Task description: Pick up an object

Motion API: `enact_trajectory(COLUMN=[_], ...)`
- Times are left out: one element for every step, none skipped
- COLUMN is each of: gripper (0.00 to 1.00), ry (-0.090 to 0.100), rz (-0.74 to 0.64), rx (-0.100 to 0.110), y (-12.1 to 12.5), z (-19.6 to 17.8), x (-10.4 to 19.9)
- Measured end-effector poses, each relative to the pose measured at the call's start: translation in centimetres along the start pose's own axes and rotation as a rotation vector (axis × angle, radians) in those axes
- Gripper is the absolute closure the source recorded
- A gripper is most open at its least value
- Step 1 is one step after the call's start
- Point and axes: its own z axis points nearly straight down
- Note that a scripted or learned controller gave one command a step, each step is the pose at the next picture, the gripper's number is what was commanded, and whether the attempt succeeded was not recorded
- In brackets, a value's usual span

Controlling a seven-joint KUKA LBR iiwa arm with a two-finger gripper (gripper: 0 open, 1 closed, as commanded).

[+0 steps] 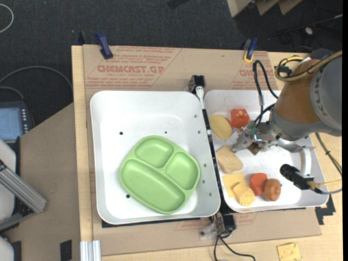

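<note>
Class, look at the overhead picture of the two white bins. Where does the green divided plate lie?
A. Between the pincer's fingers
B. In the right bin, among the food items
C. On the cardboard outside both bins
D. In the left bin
D: the green divided plate lies flat in the left bin, while the pincer is over the right bin.

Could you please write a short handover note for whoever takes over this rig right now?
Gripper: low in the right bin, over the gap among the food pieces; nothing visibly between its fingers, and open or shut cannot be told.
Right bin: yellow piece and red piece at the far side, tan piece beside the gripper, yellow block, corn, orange piece and brown piece at the near side.
Left bin: green tray.
Done: arm is down at the objects.
Left: grasp one and lift it.
</note>
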Motion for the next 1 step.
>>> enact_trajectory(gripper=[0.0], ry=[-0.002], rz=[0.004], rx=[0.003], y=[7.17], z=[-0.02], x=[-1.31])
